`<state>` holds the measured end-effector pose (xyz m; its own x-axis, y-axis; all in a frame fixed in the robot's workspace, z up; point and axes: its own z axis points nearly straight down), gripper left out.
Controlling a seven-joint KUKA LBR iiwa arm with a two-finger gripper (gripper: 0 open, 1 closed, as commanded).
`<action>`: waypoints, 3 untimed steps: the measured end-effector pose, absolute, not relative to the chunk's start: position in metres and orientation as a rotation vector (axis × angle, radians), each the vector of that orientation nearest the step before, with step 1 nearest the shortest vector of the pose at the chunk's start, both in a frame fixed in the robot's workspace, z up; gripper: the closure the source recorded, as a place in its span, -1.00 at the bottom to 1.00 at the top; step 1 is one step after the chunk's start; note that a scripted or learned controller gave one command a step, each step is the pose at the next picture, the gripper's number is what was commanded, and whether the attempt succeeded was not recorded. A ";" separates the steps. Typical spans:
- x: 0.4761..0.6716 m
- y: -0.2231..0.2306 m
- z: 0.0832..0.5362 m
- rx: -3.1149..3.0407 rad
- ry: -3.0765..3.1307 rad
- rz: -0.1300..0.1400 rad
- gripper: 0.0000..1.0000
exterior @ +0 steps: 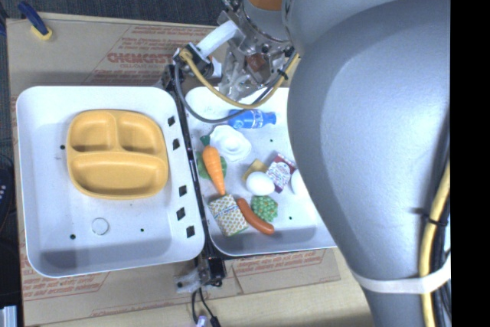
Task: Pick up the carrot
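An orange carrot (213, 168) with a green top lies in the right bin (300, 230), close to its left wall, pointing toward the front. The gripper (239, 82) hangs over the far edge of that bin, above a white bowl-like item (205, 103) and well behind the carrot. Cables and the wrist body crowd around it, so how its fingers stand cannot be made out. Nothing shows held in it.
The right bin also holds a blue bottle (251, 119), a white cup (230, 142), an egg (259, 184), a sausage (255, 217), a patterned packet (227, 214), a green item (266, 207) and a red-white pack (279, 174). A yellow divided plate (116, 152) sits in the left bin (46, 241). The arm's bulk covers the right side.
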<state>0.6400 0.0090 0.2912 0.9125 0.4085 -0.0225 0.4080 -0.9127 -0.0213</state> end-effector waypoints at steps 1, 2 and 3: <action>0.640 0.010 0.301 -3.052 -0.663 0.046 1.00; 0.640 0.010 0.310 -3.048 -0.674 0.050 1.00; 0.640 0.011 0.320 -3.043 -0.685 0.054 1.00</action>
